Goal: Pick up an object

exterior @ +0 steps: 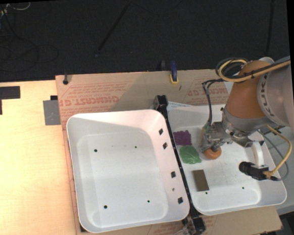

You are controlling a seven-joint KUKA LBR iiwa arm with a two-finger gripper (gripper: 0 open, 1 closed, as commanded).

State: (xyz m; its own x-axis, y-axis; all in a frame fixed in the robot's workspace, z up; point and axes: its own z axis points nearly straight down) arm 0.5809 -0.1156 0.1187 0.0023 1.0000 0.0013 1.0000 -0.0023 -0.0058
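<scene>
Orange ball (pixel 213 153) sits right under my end effector (pixel 210 144), grip state unreadable; next comes closing, then lifting.

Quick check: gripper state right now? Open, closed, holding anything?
Gripper: cannot tell. It sits low in the right bin, right by the orange object, next to the green object.

Objs in right bin (pixel 275 196), left of end effector (pixel 210 146).
</scene>
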